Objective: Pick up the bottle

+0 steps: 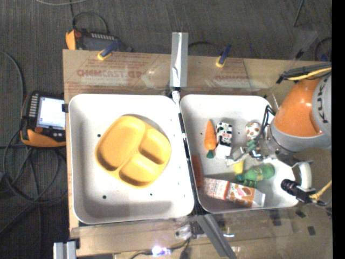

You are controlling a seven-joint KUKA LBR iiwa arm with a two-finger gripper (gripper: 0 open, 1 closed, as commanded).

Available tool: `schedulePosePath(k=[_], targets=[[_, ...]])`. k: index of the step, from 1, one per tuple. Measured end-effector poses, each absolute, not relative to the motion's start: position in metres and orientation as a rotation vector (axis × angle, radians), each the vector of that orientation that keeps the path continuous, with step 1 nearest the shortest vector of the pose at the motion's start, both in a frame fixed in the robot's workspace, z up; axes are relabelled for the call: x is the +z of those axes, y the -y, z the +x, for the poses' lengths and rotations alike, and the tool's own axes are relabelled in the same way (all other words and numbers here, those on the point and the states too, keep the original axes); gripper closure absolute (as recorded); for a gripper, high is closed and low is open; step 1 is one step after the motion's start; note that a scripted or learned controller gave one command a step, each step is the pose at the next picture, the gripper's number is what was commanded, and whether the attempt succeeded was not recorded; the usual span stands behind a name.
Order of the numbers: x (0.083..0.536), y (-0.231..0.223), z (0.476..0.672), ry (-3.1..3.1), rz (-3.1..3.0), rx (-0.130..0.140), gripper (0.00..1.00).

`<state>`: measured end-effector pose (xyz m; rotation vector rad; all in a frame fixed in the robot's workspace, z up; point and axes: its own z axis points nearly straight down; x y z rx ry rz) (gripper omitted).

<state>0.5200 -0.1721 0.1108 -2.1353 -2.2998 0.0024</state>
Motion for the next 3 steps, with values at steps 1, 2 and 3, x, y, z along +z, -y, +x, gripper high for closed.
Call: schedulePosePath(k=[1, 2, 3], targets=[[0.0930, 0.2112, 0.4940, 2.199, -2.249, -0.032, 0.00], [0.0927, 0.2127, 0.4910, 2.372, -2.066, -0.019, 0.00], [0.1024, 0.2150, 0.4933, 2.381, -2.078, -0.020, 1.00]])
